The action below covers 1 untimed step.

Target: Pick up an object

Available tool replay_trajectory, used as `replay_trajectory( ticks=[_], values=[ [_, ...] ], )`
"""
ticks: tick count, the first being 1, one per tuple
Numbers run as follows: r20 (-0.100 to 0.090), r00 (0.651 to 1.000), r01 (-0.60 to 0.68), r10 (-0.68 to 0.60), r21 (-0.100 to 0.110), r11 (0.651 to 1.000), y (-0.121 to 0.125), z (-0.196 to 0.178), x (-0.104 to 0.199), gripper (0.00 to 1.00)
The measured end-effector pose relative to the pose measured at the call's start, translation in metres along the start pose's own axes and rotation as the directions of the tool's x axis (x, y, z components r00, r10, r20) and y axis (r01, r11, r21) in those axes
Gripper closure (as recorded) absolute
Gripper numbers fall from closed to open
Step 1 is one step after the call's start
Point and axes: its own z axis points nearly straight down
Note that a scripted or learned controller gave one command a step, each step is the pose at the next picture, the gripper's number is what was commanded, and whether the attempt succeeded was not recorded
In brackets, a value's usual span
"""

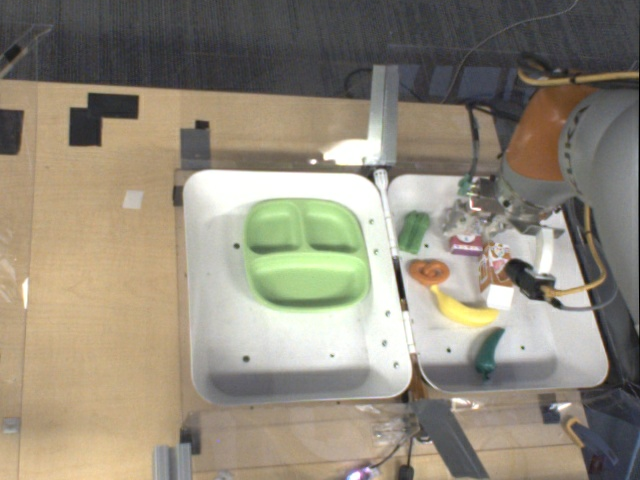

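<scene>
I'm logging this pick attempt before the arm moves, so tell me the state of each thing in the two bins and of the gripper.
Green divided plastic tray: flat in left white bin, compartments bare.
Green block: lying in right white bin, untouched.
Orange round toy: lying flat, beside banana.
Yellow banana: lying on its side.
Dark green pepper-like toy: lying near front wall.
Gripper: low over the right bin's back; grasp unclear.

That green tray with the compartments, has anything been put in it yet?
Empty. The green tray lies flat in the left bin, and all three of its compartments show bare green. The banana and other items sit in the right bin.
</scene>
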Motion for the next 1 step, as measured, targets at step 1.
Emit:
replay_trajectory(
  ticks=[1],
  values=[
    [0.001,0.996,0.094,-0.094,0.013,0.995,-0.0153,-0.0958,0.0424,1.00]
  ],
)
